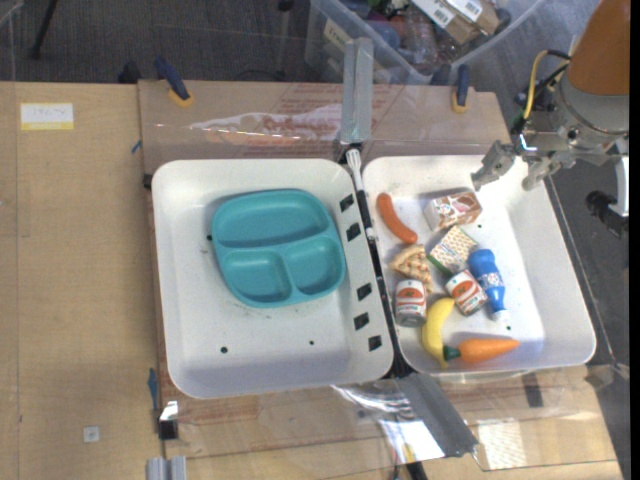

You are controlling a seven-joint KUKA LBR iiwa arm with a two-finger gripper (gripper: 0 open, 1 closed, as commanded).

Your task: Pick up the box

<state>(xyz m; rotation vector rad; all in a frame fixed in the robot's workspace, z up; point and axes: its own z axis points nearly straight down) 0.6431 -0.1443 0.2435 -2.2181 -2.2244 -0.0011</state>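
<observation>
Lighting even, image soft.
I see diffuse overhead light, faint shadows inside both white bins (170,268), mild glare on plastic sheeting (270,123) at upper centre, slight overall blur.

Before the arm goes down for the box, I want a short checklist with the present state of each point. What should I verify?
1. Box lies in the right bin: ok.
2. Claw is open: ok, its two fingers stand apart.
3. Claw carries nothing: ok, nothing sits between the fingers.
4. Claw is above the box: not ok, it hangs over the bin's upper right part, to the right of the box.
5. Free room around the box: not ok, a second carton lies just below it and the sausage is close on its left.
6. Whether box and carton touch: cannot tell.
</observation>
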